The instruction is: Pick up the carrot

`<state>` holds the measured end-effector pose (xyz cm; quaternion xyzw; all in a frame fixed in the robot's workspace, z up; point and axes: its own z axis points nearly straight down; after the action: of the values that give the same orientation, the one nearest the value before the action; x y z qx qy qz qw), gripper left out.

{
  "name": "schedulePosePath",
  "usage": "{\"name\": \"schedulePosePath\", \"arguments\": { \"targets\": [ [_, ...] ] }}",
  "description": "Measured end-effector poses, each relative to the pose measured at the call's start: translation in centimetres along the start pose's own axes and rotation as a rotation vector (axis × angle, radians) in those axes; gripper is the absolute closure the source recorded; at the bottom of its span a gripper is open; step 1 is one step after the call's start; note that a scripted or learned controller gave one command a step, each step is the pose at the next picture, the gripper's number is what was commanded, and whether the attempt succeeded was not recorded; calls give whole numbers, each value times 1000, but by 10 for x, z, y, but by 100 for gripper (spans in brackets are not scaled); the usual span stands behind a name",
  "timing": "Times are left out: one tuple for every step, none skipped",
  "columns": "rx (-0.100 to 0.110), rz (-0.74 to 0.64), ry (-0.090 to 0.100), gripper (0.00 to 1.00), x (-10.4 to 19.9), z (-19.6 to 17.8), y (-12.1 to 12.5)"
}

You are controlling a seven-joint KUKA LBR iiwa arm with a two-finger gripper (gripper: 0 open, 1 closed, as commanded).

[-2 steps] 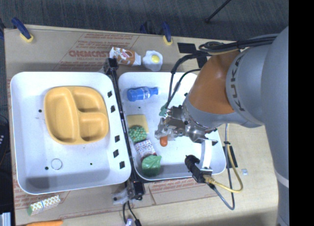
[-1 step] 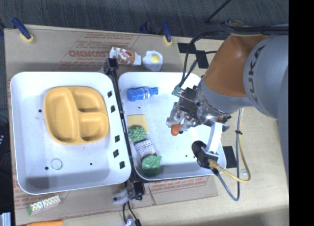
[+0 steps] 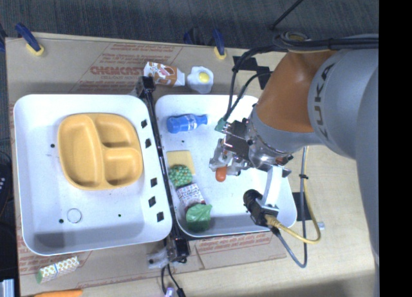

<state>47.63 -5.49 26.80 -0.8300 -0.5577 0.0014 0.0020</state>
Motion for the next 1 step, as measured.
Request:
{"name": "schedulePosePath", "arguments": {
  "targets": [
    [1,-60,-1,100,28,15,-12]
  ]
}}
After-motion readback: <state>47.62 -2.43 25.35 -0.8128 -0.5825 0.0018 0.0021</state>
